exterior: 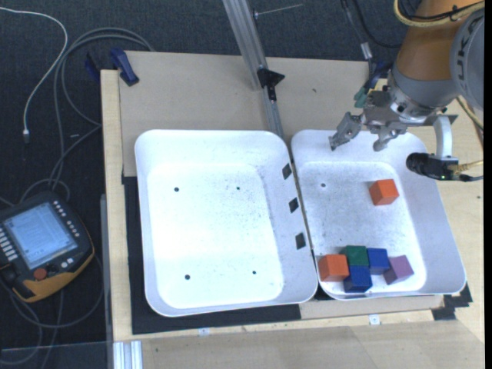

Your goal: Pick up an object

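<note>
My gripper hangs over the far rim of the right bin, its two fingers spread apart with nothing between them. An orange block lies alone in that bin, a little in front and to the right of the gripper. Along the bin's near edge huddle an orange block, a green block, two blue blocks and a purple block.
The left bin sits beside the right one, with black clips along the shared rim. A metal post rises behind the bins. A black cylinder juts from the arm over the right bin's far right side.
</note>
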`<action>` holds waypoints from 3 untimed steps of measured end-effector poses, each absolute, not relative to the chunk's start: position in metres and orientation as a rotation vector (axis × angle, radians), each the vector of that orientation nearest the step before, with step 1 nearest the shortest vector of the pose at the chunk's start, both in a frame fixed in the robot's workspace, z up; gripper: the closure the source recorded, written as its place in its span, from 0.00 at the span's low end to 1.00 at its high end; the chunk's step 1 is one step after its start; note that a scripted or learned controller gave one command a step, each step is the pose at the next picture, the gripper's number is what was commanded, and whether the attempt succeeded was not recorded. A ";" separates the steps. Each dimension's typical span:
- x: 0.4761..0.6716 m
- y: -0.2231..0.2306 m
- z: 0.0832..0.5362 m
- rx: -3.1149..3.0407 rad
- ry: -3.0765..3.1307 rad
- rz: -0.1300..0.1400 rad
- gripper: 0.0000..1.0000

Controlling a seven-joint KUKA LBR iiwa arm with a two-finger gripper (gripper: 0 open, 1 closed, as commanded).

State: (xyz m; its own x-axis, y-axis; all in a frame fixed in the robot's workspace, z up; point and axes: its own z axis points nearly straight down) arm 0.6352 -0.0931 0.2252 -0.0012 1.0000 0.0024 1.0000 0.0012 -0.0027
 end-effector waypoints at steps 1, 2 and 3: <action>0.597 -0.065 0.198 -2.214 -2.219 0.005 0.00; 0.621 -0.144 0.254 -2.235 -2.223 -0.004 0.00; 0.612 -0.197 0.145 -2.220 -2.212 0.010 0.00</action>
State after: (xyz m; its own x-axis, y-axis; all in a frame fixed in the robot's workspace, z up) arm 0.6118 -0.1968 0.1451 0.0036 1.0000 0.0009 0.9999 -0.0036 -0.0097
